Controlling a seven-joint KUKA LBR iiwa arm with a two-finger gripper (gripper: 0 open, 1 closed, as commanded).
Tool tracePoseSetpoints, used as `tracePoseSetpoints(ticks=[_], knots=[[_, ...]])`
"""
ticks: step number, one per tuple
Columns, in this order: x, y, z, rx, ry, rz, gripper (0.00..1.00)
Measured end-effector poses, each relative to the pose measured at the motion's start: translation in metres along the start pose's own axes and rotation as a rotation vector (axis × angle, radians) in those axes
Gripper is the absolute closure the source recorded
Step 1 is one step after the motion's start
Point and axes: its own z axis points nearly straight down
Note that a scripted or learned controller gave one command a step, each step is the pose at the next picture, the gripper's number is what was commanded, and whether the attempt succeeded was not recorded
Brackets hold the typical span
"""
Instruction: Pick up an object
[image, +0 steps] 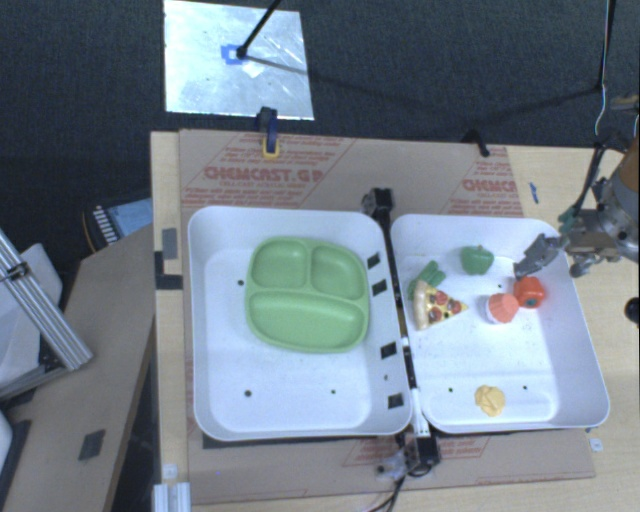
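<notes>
The gripper (535, 255) hangs over the far right part of the right bin (560, 400), reaching in from the right, and its dark tip points down and to the left toward the toys below. How far the pincer stands open cannot be told from this slanted view, and nothing can be seen held in it. The nearest thing to it is a red tomato (530, 291), lying just below and slightly nearer the camera than the tip; a pink and white piece (503, 308) touches or nearly touches the tomato on its left side, so the two crowd each other. A green pepper (477, 260) sits a little to the left of the gripper, apart from the others and with free floor around it. Farther left, near the divider between the bins, a pizza slice (436, 304) lies flat with its point toward the right, and a small green piece (431, 273) sits just above it. A yellow lump (490, 399) rests alone near the front wall. The tomato looks the likeliest target, being round with no long axis to match, though its pink neighbour could get in the way. The left bin (215, 390) holds a green divided plate (306, 294), and both bins sit on a cardboard sheet (300, 170).
</notes>
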Motion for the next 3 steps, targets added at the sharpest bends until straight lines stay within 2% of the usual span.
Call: tracePoseSetpoints(ticks=[1,2,3], knots=[[0.0,0.002,-0.006,-0.011,-0.002,-0.003,0.0],[0.002,0.01,0.037,-0.009,-0.002,-0.002,0.0],[0.001,0.008,0.1,-0.006,-0.001,-0.001,0.0]])
